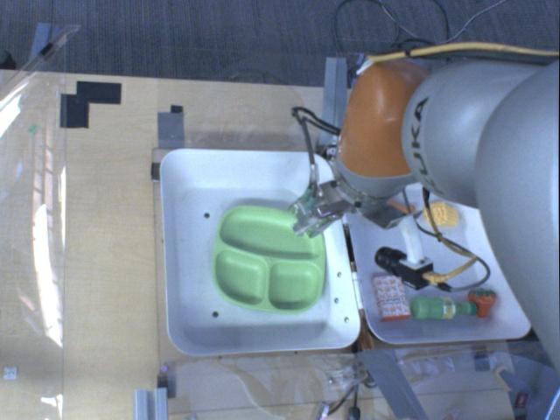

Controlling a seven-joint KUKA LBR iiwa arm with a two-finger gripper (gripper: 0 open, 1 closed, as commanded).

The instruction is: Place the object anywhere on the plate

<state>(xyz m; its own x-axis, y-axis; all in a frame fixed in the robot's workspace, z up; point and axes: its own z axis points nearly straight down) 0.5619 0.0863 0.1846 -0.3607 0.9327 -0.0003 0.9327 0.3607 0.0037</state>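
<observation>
One relation matters to me: my hand (308,213) hangs over the upper right rim of the green three-compartment plastic plate (268,259); its grip and the object, I cannot tell.

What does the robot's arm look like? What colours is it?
The arm is big, round and smooth, mostly grey. It has a shiny orange band above the wrist and dark letters on the grey shell. Thin black cables loop beside it. At the end sits a small metal pincer.
</observation>
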